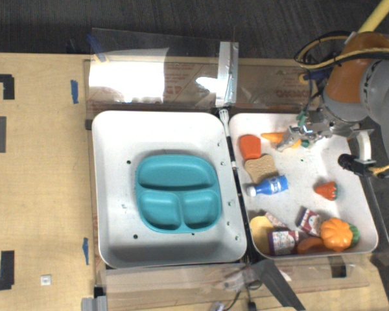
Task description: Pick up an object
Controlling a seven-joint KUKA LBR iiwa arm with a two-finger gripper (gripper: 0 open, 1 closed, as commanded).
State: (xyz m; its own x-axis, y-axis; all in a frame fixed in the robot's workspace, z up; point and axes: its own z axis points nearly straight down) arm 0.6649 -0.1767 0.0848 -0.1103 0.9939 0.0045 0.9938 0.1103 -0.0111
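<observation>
My gripper (295, 135) hangs low over the far left part of the right bin (369, 225), at the end of the grey arm with its orange band (350, 83). A small orange carrot (271, 137) lies just left of the gripper tip, touching it or nearly so; the view does not show whether the carrot is held. Below the carrot are an orange block (249, 146), a brown slice of bread (261, 168) and a blue bottle (270, 186) lying on its side.
The right bin also holds a small red piece (326, 190), an orange pumpkin (338, 233), a dark can (284, 241), a red-and-white packet (308, 220) and a yellow item (260, 226). The left bin (110, 141) holds a teal divided plate (178, 192). A clear panel (162, 76) stands behind.
</observation>
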